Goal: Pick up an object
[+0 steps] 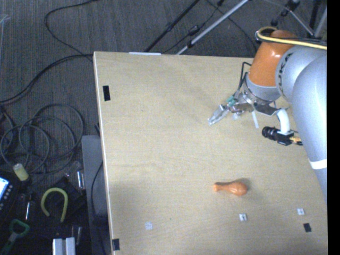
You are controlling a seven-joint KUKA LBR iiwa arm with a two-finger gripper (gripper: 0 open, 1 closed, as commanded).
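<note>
The little orange toy lies on the wooden board, well below the gripper and a bit right. The gripper hangs bare; I cannot tell its state. It looks like reaching time: go down over the toy.

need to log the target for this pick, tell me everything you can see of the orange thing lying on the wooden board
The small orange pear-shaped object looks smooth and slightly glossy, perhaps plastic or rubber. It has a rounded bulb at the view's right end that tapers to a narrow neck ending in a small knob at the left. It lies on its side, long axis roughly horizontal in the view, resting on the pale wooden board in its lower right part. Only the board touches it; the arm's tool is apart from it, farther up the view.
</note>
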